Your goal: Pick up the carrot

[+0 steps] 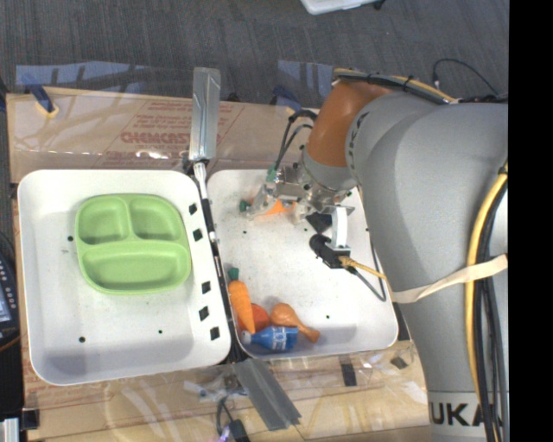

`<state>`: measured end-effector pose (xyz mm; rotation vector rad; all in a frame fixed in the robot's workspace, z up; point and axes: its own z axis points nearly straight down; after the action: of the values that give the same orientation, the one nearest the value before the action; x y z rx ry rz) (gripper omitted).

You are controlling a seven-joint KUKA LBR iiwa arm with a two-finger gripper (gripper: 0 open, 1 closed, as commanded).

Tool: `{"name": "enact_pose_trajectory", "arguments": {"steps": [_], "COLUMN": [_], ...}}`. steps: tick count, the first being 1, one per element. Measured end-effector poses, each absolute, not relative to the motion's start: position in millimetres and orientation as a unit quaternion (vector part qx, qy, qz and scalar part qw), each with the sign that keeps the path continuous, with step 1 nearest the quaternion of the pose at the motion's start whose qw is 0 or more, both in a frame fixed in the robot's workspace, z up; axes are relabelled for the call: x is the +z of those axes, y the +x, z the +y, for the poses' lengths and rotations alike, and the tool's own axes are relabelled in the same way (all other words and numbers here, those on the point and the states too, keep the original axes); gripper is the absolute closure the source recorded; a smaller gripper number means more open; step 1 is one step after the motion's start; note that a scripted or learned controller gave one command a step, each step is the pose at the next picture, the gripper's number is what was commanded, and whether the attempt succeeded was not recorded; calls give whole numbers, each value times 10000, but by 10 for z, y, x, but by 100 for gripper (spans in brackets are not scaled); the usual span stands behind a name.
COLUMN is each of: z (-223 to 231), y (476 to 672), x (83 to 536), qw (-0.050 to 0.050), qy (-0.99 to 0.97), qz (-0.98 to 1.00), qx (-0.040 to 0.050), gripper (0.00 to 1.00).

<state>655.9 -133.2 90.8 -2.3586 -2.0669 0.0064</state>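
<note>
You look down on a bench covered in brown cardboard under clear plastic, printed in red lettering, blue tape at its corners. Beyond it runs dark grey carpet. A white object lies at the top edge, under even light

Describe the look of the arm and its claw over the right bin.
The arm is bulky, rounded and light grey, with an orange band above the wrist. Black cables loop around the wrist, and a yellow cable and a pale strap run down its right side. White letters "UKA" mark the dark base. The claw is a small metal assembly with black parts and thin wires.
</note>
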Motion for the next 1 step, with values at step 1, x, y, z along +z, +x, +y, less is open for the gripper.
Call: {"name": "enact_pose_trajectory", "arguments": {"steps": [1], "z": [-1173], "y": [6575], "x": [1385], "qw": [-3], "qy": [-6243], "qz": [-7812], "qx": [1], "gripper": [0]}}
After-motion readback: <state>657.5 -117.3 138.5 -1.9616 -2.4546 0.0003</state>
